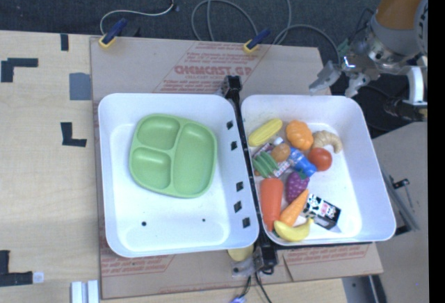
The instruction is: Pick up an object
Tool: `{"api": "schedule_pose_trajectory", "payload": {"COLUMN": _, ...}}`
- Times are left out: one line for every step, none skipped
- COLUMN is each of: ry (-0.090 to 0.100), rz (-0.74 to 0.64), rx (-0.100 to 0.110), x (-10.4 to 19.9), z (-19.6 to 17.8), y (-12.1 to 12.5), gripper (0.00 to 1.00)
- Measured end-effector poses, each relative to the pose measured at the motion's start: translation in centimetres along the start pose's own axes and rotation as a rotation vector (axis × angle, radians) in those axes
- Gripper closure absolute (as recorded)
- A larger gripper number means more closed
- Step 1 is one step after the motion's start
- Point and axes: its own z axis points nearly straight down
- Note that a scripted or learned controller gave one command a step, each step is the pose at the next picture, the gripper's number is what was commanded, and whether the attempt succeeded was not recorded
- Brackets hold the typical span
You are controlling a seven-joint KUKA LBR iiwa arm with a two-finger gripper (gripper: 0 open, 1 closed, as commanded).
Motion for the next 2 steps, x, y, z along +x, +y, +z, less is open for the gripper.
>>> {"api": "schedule_pose_trajectory", "payload": {"ry": 0.005, "rz": 0.000, "rx": 0.015, "x": 3.7, "z": 13.4, "y": -4.6, "gripper": 0.00}}
{"api": "schedule_pose_trajectory", "payload": {"ry": -0.009, "rz": 0.003, "rx": -0.020, "x": 7.5, "z": 16.0, "y": -6.9, "gripper": 0.00}}
